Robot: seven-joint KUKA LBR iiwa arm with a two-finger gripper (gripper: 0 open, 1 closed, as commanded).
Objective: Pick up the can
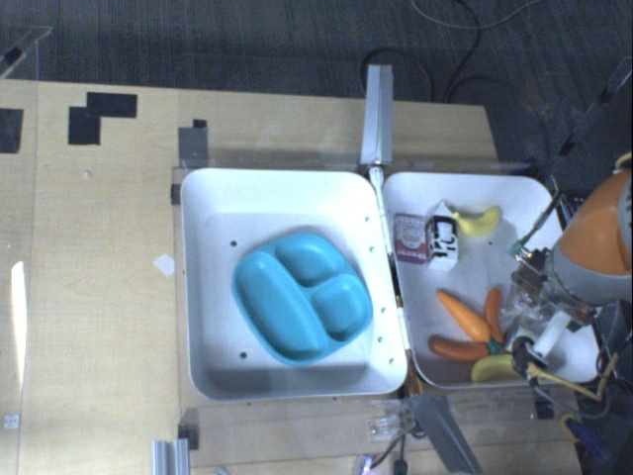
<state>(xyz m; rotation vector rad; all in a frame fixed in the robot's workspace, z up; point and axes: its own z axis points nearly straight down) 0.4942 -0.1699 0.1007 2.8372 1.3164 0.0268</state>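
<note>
A blue tray lies in the left bin. In the right bin, a banana lies far, and two carrots and a lemon lie near. Black cables trail beyond the counter.

A robotics lab or test cell is indicated. Two shallow white bins are set side by side on a pale wooden worktop, held in place by metal brackets. Black tape markers are stuck to the worktop, loose cables are trailed over dark carpet, and a grey and orange industrial arm is mounted at the right.
</note>
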